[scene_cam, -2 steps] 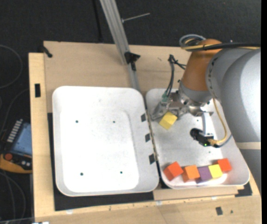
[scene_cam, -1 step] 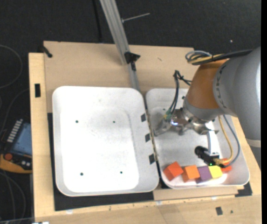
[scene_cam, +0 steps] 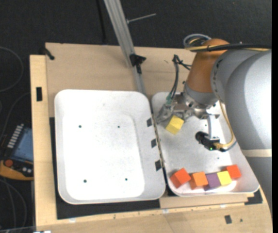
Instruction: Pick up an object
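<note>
A yellow block (scene_cam: 174, 125) sits tilted at the upper left of the right bin (scene_cam: 189, 157), close to the wall between the bins. My gripper (scene_cam: 172, 116) reaches down from the orange-banded wrist (scene_cam: 203, 76) directly over it. The block shows between the grey fingertips (scene_cam: 164, 113), and the fingers are closed against it. The block's lower half sticks out below the fingers.
Several blocks line the right bin's near edge: red-orange (scene_cam: 180, 177), orange (scene_cam: 199, 179), purple (scene_cam: 211, 181), yellow (scene_cam: 224, 178), red-orange (scene_cam: 234, 171). A black cable plug (scene_cam: 204, 139) hangs from the arm over the bin. The left bin (scene_cam: 105, 144) lies beside it. A metal pole (scene_cam: 124, 33) rises at the back.
</note>
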`<action>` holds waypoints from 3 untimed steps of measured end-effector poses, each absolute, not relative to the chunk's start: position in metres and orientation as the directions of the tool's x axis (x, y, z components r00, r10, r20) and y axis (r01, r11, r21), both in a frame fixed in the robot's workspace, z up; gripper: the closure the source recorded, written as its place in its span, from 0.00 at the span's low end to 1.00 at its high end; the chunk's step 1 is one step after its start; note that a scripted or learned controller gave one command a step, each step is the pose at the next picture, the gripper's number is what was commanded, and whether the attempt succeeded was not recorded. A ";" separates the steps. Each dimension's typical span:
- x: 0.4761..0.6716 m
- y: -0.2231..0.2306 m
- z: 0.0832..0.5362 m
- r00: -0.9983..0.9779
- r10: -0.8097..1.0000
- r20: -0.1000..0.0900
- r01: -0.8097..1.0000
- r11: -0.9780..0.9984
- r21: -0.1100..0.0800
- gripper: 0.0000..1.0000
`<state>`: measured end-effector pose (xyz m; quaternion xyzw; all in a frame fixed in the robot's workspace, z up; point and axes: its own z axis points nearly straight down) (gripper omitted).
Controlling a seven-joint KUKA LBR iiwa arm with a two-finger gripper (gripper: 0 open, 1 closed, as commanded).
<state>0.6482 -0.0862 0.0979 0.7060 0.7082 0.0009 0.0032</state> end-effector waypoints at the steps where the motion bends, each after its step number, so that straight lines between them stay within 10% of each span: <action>1: 0.652 -0.111 0.098 0.001 1.000 -0.003 1.000 -0.001 0.003 0.00; 2: 0.605 -0.091 0.097 0.001 1.000 0.000 1.000 -0.001 -0.002 0.00; 3: 0.607 -0.093 0.108 0.008 1.000 0.000 1.000 -0.008 0.004 1.00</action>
